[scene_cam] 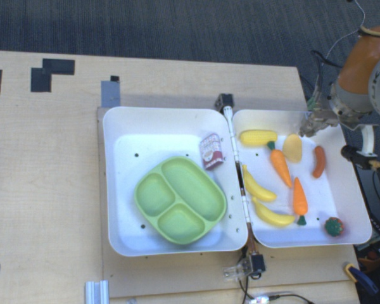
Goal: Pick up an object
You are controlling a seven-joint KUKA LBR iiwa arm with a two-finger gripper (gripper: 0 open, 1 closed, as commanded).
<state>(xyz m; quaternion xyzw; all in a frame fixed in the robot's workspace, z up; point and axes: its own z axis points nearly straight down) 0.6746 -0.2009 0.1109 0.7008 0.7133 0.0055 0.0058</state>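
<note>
My gripper (311, 125) hangs over the far right corner of the right bin (351, 198), just above and right of a pale yellow piece (293, 148). Nothing shows in its grasp. In the same bin lie a yellow corn-like piece (258, 137), two orange carrots (279, 166) (299, 196), a reddish sausage (318, 161), two yellow bananas (259, 189) (273, 216) and a red and green berry (334, 227). The pale yellow piece touches the top of the upper carrot.
The left bin (117, 170) holds a green divided plate (180, 200) and a small red and white packet (211, 151) near its far right corner. A divider rail (239, 170) separates the bins. The arm's orange band (362, 62) rises at the right edge.
</note>
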